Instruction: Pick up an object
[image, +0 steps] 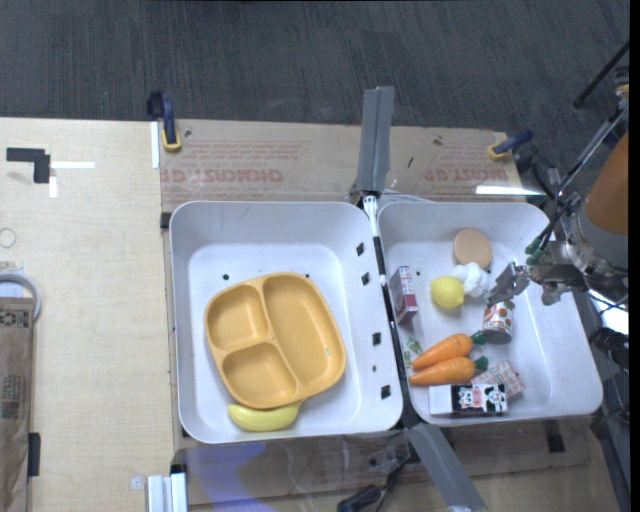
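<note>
My gripper (510, 283) hangs over the right bin (570, 345), reaching in from the right. It is just above a small can (497, 322) and beside a white object (470, 277). Nothing visibly sits in its grasp. Close by to the left lie a yellow lemon (447, 291) and a small red carton (403, 294). A tan round piece (472, 247) rests further back. Two carrots (442, 360) lie in front of the can, with a black-and-white carton (470, 399) and a small wrapped item (506, 378) near the bin's front.
The left bin (190, 300) holds a yellow divided plate (275, 340) and a banana (263, 416) at its front edge. A grey divider post (375, 140) stands behind the seam between the bins. Cables and arm hardware (585, 230) crowd the right side.
</note>
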